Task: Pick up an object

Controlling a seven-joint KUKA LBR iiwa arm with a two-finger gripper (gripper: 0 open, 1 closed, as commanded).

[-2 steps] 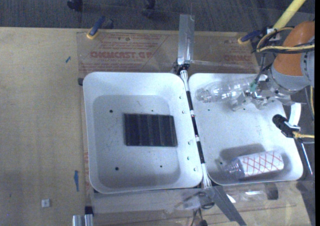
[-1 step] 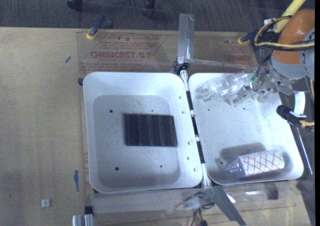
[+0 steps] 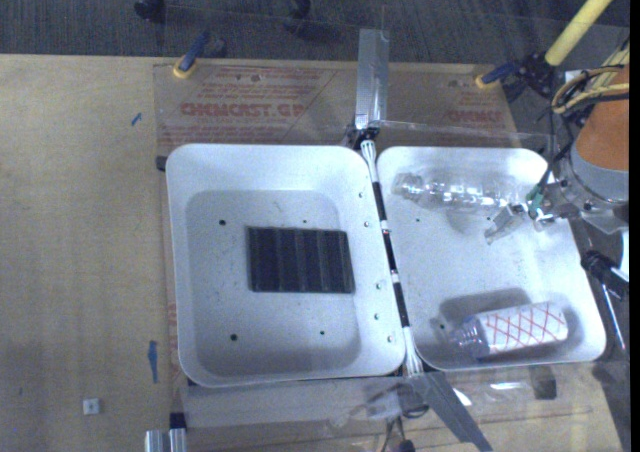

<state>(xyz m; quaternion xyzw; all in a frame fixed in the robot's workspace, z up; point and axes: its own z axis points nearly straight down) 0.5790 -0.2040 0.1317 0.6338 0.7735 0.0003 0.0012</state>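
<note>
Plainly, the likeliest candidate is the clear plastic bottle (image 3: 450, 190), lying on its side across the upper part of the right bin (image 3: 590, 340), its length running left to right toward the gripper (image 3: 505, 222) at the bin's right of centre. The gripper's fingers look spread and nothing sits between them, so it is released and carries nothing; its tips hang just off the bottle's right end. The risk, as I judge it, is a slip: the bottle is round, glossy and see-through, so a pinch near its narrow end could squirt it sideways or roll it away, and the fingers could close on air. A second bottle with a red-and-white lattice label (image 3: 510, 328) lies on its side in the lower part of the same bin, well apart from the gripper. The left bin (image 3: 200, 240) holds a dark ribbed rectangular tray (image 3: 300, 260) flat at its centre. The arm (image 3: 605, 155) enters from the right edge of the frame
</note>
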